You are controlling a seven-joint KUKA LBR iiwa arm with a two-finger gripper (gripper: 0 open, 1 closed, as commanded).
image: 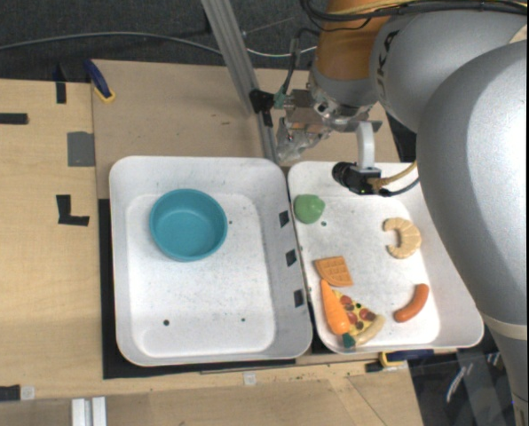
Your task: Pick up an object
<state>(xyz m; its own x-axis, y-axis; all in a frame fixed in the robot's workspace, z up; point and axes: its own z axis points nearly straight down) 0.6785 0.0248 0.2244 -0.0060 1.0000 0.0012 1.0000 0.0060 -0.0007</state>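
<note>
My gripper hangs above the far left corner of the right bin, under the orange band, with nothing visible between its fingers. In that bin lie a green round toy, a croissant, a waffle-like cracker, an orange carrot, a pizza slice and a sausage. The green toy sits just in front of and below the gripper. A blue bowl rests in the left bin.
A slanted metal pole rises behind the bins near the gripper. The big grey arm covers the right side of the right bin. Black tape marks lie on the bench at left.
</note>
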